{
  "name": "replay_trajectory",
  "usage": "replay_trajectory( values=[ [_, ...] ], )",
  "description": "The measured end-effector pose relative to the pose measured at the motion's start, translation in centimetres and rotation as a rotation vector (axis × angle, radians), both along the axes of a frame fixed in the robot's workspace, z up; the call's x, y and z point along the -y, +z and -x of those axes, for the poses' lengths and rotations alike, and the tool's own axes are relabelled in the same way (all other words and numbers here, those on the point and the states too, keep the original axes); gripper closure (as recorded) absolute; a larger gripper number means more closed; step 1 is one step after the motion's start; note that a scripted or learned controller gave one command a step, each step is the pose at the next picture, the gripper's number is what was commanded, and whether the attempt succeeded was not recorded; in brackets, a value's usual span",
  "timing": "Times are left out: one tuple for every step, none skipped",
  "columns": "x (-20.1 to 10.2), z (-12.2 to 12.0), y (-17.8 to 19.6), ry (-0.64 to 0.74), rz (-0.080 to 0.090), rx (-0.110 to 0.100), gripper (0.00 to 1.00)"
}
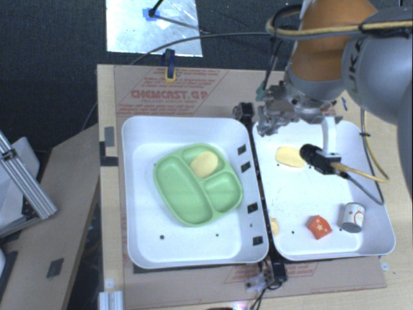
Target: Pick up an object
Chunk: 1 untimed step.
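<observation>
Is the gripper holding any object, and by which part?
It cannot be told. The gripper is over the right bin's far corner, apart from the yellow object.

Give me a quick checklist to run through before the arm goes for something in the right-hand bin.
1. Things to pick: ok. A yellow piece, a red block and a grey can lie in the right bin.
2. Gripper above a target: not ok. It hangs at the bin's far left corner, beside the yellow piece rather than over it.
3. Gripper empty: cannot tell, its tip is too blurred.
4. Room around targets: ok. The red block and grey can lie apart.
5. Clear of walls: not ok for the small yellow bit, which lies against the left wall.
</observation>
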State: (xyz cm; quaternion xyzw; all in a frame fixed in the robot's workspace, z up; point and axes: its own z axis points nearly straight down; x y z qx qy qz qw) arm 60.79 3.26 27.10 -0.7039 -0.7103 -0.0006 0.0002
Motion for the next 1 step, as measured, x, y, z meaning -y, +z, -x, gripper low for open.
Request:
replay_trajectory(
  values=[
    [-4.84, 2.55, -1.09, 0.000, -0.001, -0.002, 1.00]
  ],
)
